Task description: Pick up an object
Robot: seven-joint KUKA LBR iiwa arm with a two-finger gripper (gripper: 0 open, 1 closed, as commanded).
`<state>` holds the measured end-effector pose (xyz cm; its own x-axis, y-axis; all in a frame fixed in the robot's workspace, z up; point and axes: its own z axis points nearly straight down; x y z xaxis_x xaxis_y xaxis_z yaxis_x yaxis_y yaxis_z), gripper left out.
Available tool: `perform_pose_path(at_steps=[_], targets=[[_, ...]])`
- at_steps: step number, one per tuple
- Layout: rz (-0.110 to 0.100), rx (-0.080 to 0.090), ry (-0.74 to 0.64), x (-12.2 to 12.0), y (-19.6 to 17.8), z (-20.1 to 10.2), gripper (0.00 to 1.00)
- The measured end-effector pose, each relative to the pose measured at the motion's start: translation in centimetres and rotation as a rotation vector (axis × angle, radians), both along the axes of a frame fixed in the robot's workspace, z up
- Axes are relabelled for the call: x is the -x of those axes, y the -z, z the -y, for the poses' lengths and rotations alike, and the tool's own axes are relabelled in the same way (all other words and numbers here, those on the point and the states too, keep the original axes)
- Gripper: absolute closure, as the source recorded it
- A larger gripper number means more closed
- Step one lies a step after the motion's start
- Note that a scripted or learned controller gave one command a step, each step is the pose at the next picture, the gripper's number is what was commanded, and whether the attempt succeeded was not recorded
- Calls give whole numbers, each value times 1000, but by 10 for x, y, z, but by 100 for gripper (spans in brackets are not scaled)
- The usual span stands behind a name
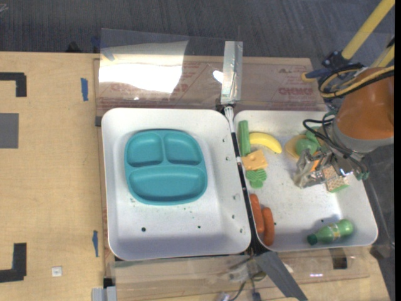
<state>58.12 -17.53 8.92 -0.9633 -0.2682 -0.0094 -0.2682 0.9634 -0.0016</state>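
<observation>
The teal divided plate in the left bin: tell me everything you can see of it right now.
The teal plate lies flat, right side up, in the middle of the left bin. It looks like smooth moulded plastic, a rounded rectangle with three compartments: two small ones at the far side, one wide one nearer the camera. All three hold nothing. It touches only the bin floor.

- Two bins sit side by side on the tabletop point(44, 187).
- The left bin point(119, 231) holds a divided tray point(166, 167).
- In the right bin point(360, 221), a banana point(265, 142) lies behind a cheese wedge point(254, 161); a bottle point(331, 232) lies at the front right.
</observation>
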Motion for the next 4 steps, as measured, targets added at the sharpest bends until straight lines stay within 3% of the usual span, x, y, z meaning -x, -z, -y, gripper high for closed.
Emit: perform_pose_path(at_steps=[1,2,3,4], targets=[[9,0,121,-88,-124,-22,100],[-14,-2,-9,-7,-7,10,100],[2,0,106,-48,0,-28,100],[2,-1,45,-86,0,-65,100]])
